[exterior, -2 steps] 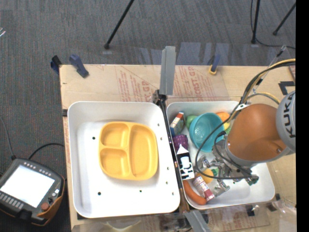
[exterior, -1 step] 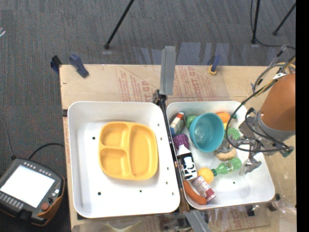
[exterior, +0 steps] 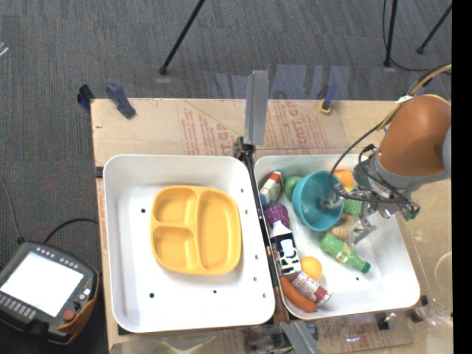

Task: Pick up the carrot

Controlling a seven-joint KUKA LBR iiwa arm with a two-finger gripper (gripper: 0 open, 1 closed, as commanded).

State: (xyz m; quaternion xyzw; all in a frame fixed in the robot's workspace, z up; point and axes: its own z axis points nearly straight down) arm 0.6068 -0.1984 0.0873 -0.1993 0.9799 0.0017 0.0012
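My gripper [exterior: 359, 214] hangs low over the right bin [exterior: 402, 275], close beside the tilted teal bowl [exterior: 317, 200], and from this slant I cannot tell what state it is in; nothing shows clearly in its grasp. Just under it lie a green bottle [exterior: 344, 253] with a paler label I cannot read, a beige piece beside the bowl, and something orange behind the bowl's rim. The carrot [exterior: 297, 295] lies well apart from me, at the near left corner of the same bin, an orange-red length pressed along the wall, touching a small packet with a pink and white label [exterior: 312, 285] too small to read. Just above these sit a yellow-orange ball [exterior: 311, 267] and a black bottle [exterior: 283, 248] with large white lettering that I cannot make out for certain, then a purple piece [exterior: 276, 215] and a small white bottle with a red cap [exterior: 271, 186]. The left bin [exterior: 125, 271] holds a yellow divided plate [exterior: 196, 229]. Both bins rest on a brown board [exterior: 192, 127] printed with faint red writing, clamped with blue clips. Around it spreads dark grey carpet [exterior: 74, 35], with tripod legs behind and a handheld control pendant [exterior: 46, 290] at the near left.
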